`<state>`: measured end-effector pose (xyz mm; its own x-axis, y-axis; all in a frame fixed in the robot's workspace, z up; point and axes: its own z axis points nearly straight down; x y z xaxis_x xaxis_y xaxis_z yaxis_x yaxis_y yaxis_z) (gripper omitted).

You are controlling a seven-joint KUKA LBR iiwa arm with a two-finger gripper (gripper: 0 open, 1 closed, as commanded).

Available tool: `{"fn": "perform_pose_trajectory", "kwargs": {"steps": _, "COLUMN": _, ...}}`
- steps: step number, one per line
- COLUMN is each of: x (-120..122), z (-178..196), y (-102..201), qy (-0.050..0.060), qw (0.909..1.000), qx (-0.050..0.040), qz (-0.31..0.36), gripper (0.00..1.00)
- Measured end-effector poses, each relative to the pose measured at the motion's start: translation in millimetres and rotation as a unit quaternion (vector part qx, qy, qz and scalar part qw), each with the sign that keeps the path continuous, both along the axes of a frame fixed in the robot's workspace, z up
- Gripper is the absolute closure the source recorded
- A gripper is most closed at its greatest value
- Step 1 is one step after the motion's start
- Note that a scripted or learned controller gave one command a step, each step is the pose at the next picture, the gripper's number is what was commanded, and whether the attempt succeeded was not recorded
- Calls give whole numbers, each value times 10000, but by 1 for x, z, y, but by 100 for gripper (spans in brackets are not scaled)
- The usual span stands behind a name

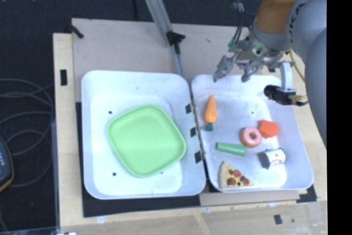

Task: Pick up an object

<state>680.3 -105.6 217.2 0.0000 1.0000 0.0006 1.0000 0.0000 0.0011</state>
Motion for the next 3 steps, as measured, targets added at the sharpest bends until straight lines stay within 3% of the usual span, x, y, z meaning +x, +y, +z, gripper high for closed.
{"fn": "perform_pose_trajectory", "kwargs": {"steps": 2, "x": -9, "z": -111, "y": 3, "qy": 23, "qw": 10000, "qx": -8, "qz": -3, "gripper": 0}}
{"fn": "perform_pose_trajectory", "kwargs": {"steps": 3, "x": -7, "z": -97, "y": 2, "qy": -8, "qw": 10000, "qx": -6, "qz": -4, "gripper": 100}}
